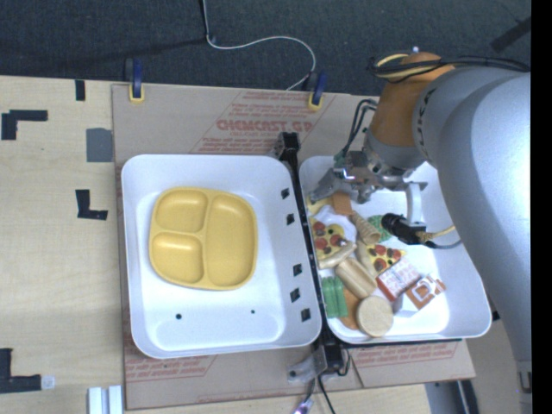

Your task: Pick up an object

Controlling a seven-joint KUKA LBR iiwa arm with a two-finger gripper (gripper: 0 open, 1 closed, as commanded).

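Note:
My gripper (pixel 348 188) hangs low over the far left part of the right bin (pixel 461 304), under the orange-banded wrist. Right below it lies a small brown piece (pixel 342 203). Toy food is piled along the bin's left side: a pizza slice (pixel 329 238), a second pizza slice (pixel 383 254), a wooden roller (pixel 352 273), a round tan disc (pixel 375 315), a green piece (pixel 333 298), a red and white box (pixel 398 278) and a small orange box (pixel 424 291). The gripper's body covers whatever sits between it and the pile.
The left bin (pixel 142 317) holds a yellow divided plate (pixel 204 237). A black divider strip (pixel 297 231) runs between the two bins. The big grey arm covers the right bin's far right side. Cardboard lies under both bins.

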